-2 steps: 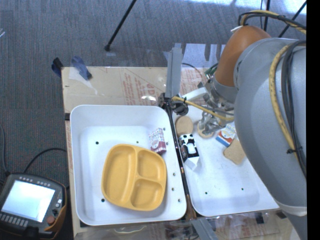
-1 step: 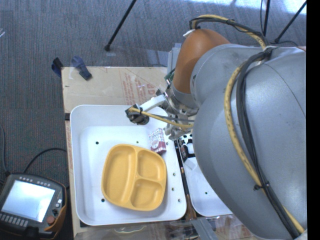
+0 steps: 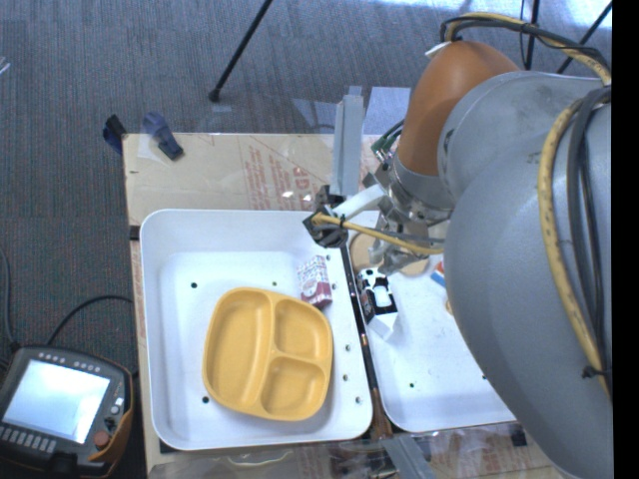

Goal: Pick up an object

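Note:
A yellow divided plate (image 3: 270, 352) lies in the left bin (image 3: 165, 267). A small red and white packet (image 3: 315, 279) rests at the plate's far edge, near the wall between the bins. My gripper (image 3: 377, 297) hangs low over the right bin (image 3: 439, 387), close beside that wall and just right of the packet. I see nothing clearly held in it. The grey arm with its orange band (image 3: 454, 88) covers most of the right bin. A tan round thing (image 3: 404, 245) and a small blue and red bit (image 3: 438, 277) peek out from under the wrist.
A metal post (image 3: 347, 148) stands behind the bins. A blue clamp (image 3: 160, 136) lies at the bench's back left corner. A teach pendant (image 3: 60, 402) sits on the floor at lower left. A tripod leg (image 3: 245, 43) crosses the carpet behind.

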Motion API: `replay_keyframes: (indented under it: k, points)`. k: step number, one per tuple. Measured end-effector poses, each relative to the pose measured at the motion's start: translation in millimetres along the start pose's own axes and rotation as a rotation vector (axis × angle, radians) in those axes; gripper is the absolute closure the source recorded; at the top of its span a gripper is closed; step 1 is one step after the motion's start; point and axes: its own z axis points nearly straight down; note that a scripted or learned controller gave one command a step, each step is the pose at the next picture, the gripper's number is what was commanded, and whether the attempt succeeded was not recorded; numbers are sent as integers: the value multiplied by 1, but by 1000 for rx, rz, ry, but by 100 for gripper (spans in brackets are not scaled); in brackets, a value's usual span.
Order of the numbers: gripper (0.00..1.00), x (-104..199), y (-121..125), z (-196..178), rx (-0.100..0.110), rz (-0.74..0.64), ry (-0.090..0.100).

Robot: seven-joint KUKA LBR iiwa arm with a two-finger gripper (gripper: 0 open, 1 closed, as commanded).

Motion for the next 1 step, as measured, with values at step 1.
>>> replay_keyframes:
  k: [1]
  points:
    - [100,42,-120,-33,5,82,0]
